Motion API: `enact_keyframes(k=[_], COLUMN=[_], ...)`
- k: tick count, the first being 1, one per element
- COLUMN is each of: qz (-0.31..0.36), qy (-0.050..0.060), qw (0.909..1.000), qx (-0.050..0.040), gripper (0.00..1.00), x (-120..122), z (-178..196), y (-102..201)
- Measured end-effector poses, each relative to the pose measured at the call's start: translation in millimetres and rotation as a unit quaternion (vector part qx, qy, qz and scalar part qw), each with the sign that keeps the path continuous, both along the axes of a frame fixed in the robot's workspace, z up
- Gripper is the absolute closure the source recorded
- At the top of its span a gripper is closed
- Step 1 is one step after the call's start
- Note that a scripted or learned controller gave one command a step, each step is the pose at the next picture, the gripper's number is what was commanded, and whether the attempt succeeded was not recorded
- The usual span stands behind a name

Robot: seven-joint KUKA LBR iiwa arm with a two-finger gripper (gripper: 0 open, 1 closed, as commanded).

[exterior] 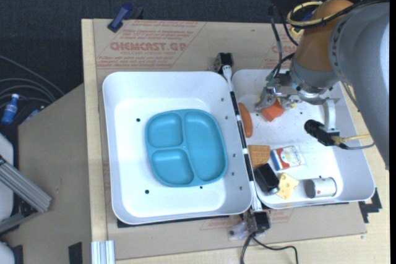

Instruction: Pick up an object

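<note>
Gripper [270,102] down in the right bin [352,185], closed on an orange block [272,112] near the bin's upper left corner. Blue divided plate [185,147] in the left bin [124,96].

Blue clip [120,17] at the bench's far-left corner – cables [25,80] on the floor

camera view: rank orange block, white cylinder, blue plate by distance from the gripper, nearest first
1. orange block: at the gripper, right bin, far end.
2. white cylinder: right bin, near corner.
3. blue plate: left bin, centre.
</note>
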State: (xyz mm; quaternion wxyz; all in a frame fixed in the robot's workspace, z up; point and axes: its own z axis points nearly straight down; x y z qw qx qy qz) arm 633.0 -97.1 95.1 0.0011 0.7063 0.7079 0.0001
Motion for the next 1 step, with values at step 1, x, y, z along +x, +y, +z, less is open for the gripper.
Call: enact_keyframes(k=[1], qz=[0.0], qy=[0.0], qw=[1.0], qx=[0.0013], gripper=[1.0], x=[-45.5], z=[115.7], y=[82.3])
